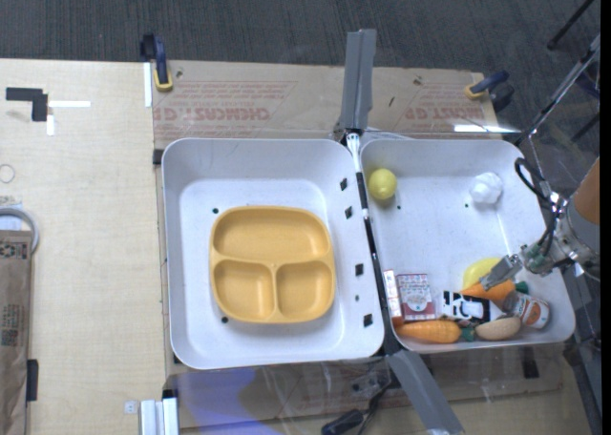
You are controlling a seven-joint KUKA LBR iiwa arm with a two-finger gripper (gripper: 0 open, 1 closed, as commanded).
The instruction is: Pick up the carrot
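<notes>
tray [272, 264] in left bin [181, 233], carrot [431, 331] in right bin [434, 176]

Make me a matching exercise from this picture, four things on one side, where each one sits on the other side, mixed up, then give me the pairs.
Things:
1. carrot
2. lemon
3. yellow tray
4. white ball

Places:
A. middle of the left bin
B. near edge of the right bin, below the small red box
C. far left corner of the right bin, by the divider
D. far part of the right bin, towards the arm's side

Pairs: 1-B, 2-C, 3-A, 4-D
</notes>
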